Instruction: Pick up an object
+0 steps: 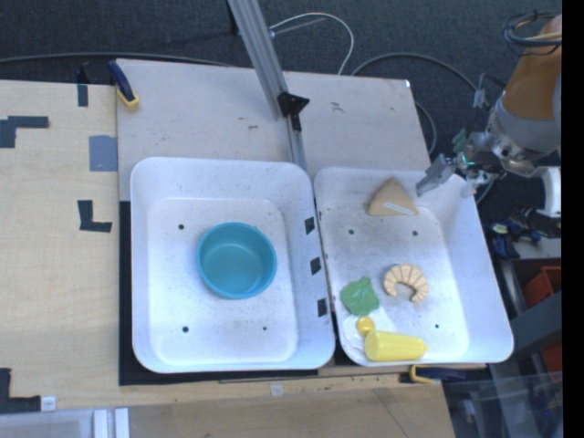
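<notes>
Two white bins sit side by side; the left bin (155,245) holds a blue bowl (237,259). My gripper (444,172) hovers at the right bin's (474,272) two o'clock rim, just beside a tan wedge (392,199); whether it grips anything, I cannot tell. A croissant (407,281), green leaf (359,295) and yellow bottle (391,343) lie toward six o'clock.

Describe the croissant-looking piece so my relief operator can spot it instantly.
Find the right-hand white bin. Near its middle lies the croissant, a small tan, ridged crescent. The green piece sits to its left and the yellow piece below; the tan wedge above is smooth, not curved.
</notes>
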{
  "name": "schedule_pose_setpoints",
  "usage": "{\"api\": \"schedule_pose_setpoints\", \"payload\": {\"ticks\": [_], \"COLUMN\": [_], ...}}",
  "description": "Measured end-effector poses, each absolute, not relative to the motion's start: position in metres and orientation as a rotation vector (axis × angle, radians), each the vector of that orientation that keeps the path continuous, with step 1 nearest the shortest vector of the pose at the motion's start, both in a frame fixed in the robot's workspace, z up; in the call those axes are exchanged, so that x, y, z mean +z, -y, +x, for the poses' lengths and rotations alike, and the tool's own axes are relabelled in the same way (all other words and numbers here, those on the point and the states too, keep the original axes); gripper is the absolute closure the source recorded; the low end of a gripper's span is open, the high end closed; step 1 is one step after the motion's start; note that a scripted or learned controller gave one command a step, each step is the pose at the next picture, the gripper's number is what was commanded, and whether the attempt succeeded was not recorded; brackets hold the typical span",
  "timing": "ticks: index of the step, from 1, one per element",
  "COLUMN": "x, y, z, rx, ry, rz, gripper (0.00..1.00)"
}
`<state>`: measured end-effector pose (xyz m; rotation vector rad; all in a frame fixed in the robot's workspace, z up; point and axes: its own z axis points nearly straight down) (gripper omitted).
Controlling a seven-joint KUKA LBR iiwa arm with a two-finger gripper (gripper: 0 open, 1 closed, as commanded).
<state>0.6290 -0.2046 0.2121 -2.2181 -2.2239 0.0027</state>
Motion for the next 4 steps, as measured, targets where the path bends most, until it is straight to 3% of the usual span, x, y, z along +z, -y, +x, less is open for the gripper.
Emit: {"api": "schedule_pose_setpoints", "payload": {"ticks": [1, 3, 4], "x": [0.212, 0.105, 0.088], "y": [0.205, 0.198, 0.197], "z": [0.629, 0.626, 0.626], "rx": [0.003, 0.007, 0.004], "ry": [2.224, 2.221, 2.225], "rz": [-2.219, -2.214, -2.218], "gripper": [0.00, 0.00, 0.00]}}
